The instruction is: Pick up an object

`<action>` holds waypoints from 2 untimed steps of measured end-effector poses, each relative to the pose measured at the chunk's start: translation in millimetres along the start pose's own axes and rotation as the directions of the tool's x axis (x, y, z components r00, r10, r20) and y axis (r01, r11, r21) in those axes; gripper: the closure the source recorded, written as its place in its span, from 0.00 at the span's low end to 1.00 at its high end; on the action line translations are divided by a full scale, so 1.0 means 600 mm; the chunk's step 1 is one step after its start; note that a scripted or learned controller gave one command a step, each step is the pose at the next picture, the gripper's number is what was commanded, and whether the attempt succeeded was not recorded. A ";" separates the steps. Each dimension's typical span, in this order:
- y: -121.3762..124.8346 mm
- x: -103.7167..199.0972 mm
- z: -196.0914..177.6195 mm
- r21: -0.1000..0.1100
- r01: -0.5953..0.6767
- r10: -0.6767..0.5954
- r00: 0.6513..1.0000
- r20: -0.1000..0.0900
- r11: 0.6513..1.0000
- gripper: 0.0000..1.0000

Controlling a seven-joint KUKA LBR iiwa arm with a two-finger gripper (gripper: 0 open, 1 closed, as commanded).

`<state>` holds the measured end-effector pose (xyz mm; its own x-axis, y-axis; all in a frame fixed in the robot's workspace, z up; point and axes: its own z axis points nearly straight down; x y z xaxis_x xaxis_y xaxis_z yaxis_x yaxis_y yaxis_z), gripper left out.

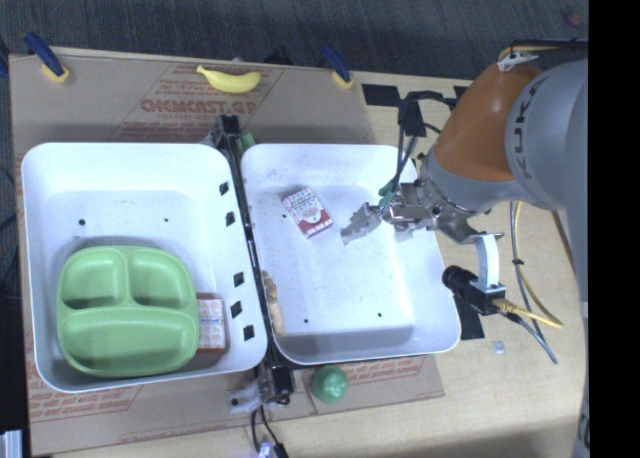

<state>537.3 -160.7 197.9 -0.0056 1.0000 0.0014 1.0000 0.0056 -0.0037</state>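
A small red and white box (307,212) lies flat in the right bin (340,331), toward its back left. My gripper (358,225) hangs over the same bin just right of the box, a short gap away from it, with its fingers open and nothing between them. In the left bin (120,171), a green divided plate (127,306) fills the front, and a small brown and red box (210,321) is wedged against the plate's right edge.
A yellow banana (229,77) lies on the cardboard behind the bins. A green ball (328,383) rests in front of the right bin. Blue clamps (47,56) hold the cardboard's back edge. Cables and a black fitting (470,289) hang by the right bin's right rim.
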 end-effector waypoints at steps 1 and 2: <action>-0.087 -0.061 0.155 0.002 0.000 0.000 1.000 0.001 1.000 0.00; 0.001 -0.077 0.177 -0.001 0.002 -0.002 1.000 0.001 1.000 0.00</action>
<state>537.8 -206.5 91.7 -0.0072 1.0000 0.0003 1.0000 0.0072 -0.0027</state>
